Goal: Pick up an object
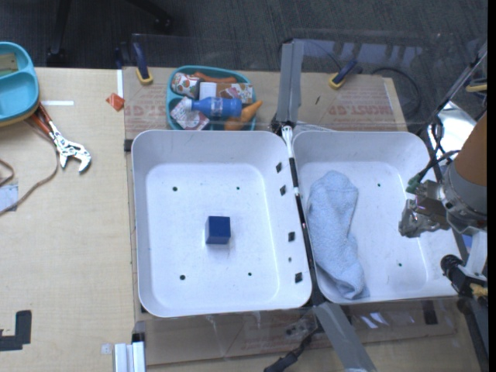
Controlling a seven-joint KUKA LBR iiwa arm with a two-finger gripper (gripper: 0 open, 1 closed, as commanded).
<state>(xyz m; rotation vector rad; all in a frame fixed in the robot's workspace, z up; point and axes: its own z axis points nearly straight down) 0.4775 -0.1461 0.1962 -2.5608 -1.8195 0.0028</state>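
Jaws [416,217] above right bin [387,152], apart from towel [335,231], their opening impossible to tell.

Faint red print on board [364,103], unreadable

the light is even and fairly bright, coming from above, and the two white bins [147,231] come out pale and a little washed. shadows are soft: a faint one hugs the blue block [218,229] (on its near side). the far floor stays dark. detail is slightly soft and grainy, most of all at the right edge.
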